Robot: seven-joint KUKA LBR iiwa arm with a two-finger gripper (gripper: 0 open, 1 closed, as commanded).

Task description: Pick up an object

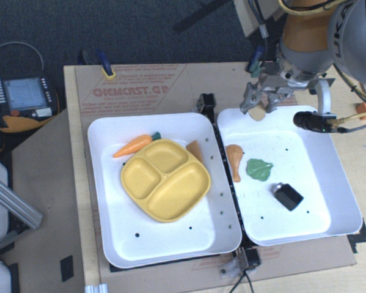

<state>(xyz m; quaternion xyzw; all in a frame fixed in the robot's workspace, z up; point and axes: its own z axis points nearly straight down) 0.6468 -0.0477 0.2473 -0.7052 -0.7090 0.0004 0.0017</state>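
My gripper hangs over the far edge of the right bin, near its far left corner. A small tan piece sits between the fingertips, and the gripper is shut on it. Below in the right bin lie an orange drumstick-shaped piece by the left wall, a green leafy piece beside it, and a black block nearer the front.
The left bin holds a yellow divided plate, a carrot behind it and a brown wedge by the plate's right rim. A black clamp stands between the bins at the back.
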